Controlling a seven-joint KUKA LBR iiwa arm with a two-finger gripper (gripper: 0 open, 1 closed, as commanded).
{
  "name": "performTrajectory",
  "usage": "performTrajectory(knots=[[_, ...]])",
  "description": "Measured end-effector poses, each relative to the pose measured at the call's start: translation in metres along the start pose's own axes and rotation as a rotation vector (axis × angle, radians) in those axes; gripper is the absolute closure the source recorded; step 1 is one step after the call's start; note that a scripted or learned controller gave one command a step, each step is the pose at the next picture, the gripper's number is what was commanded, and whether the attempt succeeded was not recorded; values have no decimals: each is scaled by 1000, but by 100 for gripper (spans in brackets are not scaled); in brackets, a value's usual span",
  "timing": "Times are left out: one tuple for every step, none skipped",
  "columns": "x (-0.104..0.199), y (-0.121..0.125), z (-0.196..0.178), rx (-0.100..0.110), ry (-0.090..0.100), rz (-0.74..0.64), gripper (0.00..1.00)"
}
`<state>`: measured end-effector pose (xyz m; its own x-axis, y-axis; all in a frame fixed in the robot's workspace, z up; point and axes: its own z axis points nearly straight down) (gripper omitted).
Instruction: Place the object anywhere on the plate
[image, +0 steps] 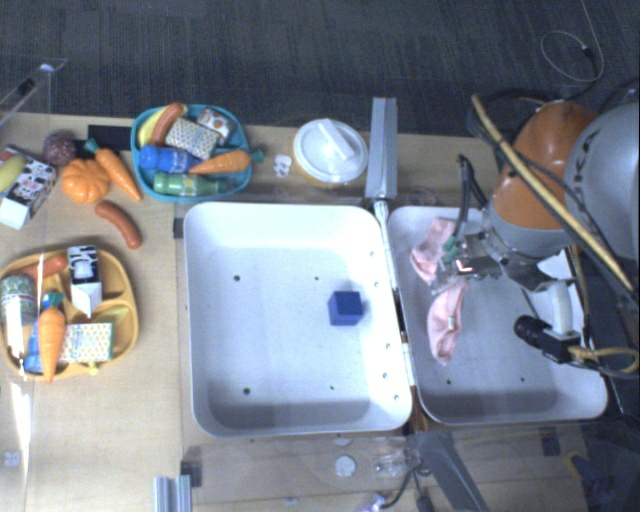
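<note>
Confirm the cloth (446, 318) sits in the jaws (apart or together: cannot tell), then lift clear of the right bin (520, 400) toward the far plate (330, 151).

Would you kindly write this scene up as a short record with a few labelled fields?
arm: grey arm with orange band reaching in from the view's right, over the right bin
tool: low over the right bin, at the pink cloth
pink cloth: crumpled, lying in the left part of the right bin
blue cube: alone in the left bin, right of its centre
bench extras: blue bowl of toy food, yellow tray of toy food, white lid
</note>
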<state>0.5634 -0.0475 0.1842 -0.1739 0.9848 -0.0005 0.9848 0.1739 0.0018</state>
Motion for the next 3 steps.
performTrajectory(knots=[[1, 2, -40, -1, 0, -7, 100], [52, 24, -50, -2, 0, -410, 100], [89, 46, -48, -5, -1, -812, 100]])
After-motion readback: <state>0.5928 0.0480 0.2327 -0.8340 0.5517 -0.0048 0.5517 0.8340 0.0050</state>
